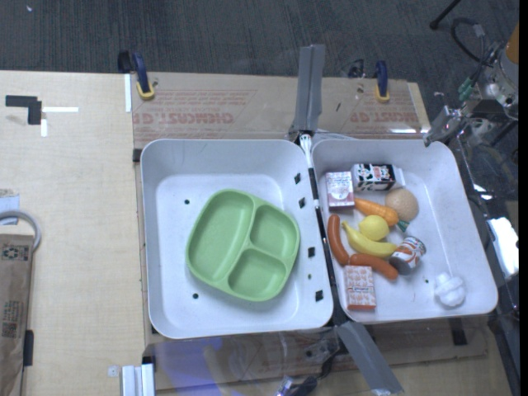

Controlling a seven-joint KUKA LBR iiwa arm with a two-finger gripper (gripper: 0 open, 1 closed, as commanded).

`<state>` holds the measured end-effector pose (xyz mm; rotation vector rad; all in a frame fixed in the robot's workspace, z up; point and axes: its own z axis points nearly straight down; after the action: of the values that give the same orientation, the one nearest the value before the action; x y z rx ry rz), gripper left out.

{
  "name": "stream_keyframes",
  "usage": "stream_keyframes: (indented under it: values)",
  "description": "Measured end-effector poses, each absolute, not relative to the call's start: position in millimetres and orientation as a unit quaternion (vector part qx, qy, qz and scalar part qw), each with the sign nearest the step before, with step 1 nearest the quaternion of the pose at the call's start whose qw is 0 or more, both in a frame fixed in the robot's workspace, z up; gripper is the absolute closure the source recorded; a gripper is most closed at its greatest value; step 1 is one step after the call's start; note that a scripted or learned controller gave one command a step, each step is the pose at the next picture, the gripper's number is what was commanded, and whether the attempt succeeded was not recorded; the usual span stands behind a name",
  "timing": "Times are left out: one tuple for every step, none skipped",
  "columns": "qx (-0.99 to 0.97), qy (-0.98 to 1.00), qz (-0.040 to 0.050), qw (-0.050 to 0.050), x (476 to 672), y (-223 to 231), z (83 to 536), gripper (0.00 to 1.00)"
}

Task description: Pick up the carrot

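Note:
The carrot [371,209], orange with a green tip pointing right, lies in the middle of the right bin [462,221]. It is wedged among other toy foods, just above a yellow lemon [374,227] and left of a tan round item [402,203]. My gripper [441,127] hangs at the end of the arm [495,81], above the right bin's far right corner. It is well clear of the carrot, up and to its right.
Around the carrot lie a banana [367,244], a red sausage [337,239], an orange-red piece [374,266], a small can [407,253], a cow-print carton [374,176], two red-white boxes [339,190] and a white lump [450,289]. A green divided plate [206,250] sits in the left bin [165,221].

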<state>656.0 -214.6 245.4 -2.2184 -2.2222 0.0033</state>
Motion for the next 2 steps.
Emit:
stream_keyframes:
  values:
    - [-0.641,-0.767,0.0002,0.0,653.6,-165.1,129.1,0.0]
    - [-0.703,-0.711,-0.0066,-0.014,635.2,-143.0,108.1,0.0]
